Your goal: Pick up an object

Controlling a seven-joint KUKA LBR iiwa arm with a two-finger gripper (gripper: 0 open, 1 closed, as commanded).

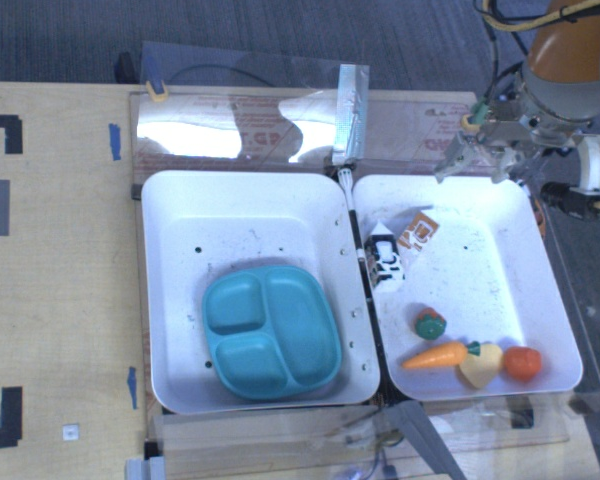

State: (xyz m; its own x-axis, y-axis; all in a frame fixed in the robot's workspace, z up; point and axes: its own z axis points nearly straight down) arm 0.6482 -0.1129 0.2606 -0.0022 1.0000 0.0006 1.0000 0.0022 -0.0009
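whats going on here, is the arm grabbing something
Not yet. The grey arm with the orange band hangs over the far right corner of the right white bin, its gripper above the rim with nothing visibly in it. That bin holds an orange toy carrot, a red ball-like toy and a small black-and-white packet. A teal divided plastic tray sits in the left white bin.

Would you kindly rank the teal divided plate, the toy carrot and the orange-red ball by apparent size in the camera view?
Largest to smallest:
1. teal divided plate, by far the biggest
2. toy carrot, long and thin
3. orange-red ball, shorter than the carrot but rounder, so their areas look close
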